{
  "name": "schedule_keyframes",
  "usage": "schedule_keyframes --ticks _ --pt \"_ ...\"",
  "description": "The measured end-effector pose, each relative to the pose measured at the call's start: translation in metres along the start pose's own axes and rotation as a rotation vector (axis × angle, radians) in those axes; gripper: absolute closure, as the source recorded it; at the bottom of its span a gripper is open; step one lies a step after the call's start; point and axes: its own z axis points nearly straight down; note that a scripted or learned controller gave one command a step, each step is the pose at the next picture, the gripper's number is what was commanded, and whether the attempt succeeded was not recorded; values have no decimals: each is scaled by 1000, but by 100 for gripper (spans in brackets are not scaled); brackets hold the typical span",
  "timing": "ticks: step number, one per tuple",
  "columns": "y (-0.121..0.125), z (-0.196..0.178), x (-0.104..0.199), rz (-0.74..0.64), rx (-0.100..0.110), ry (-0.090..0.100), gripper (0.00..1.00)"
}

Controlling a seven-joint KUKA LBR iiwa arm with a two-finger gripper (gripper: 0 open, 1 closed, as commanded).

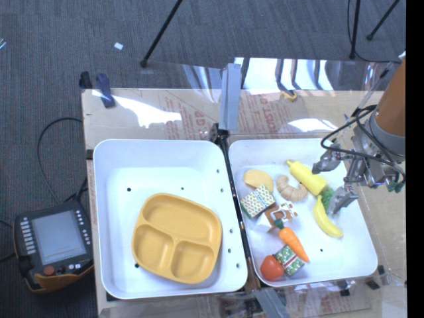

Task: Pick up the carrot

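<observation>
The carrot [293, 243], orange with a green top, lies in the right bin [354, 247] near its front, pointing toward the front right. A red tomato [271, 268] and a small green and red box [291, 260] lie just in front of it. My gripper [332, 183] hovers over the bin's right side, up and to the right of the carrot and apart from it. Its fingers are spread open, one by the yellow corn-like piece [307, 177] and the other above a banana [327, 221]. Nothing sits between them.
Also in the right bin are a croissant-shaped piece [291, 189], a pale yellow slice [258, 179], a green checkered box [257, 201] and a small white and brown box [283, 212]. The left bin [119, 171] holds a yellow divided plate [177, 237].
</observation>
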Motion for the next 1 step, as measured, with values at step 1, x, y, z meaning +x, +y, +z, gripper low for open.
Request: schedule_keyframes --ticks 1 --pt "52 127 72 90 -3 14 0"
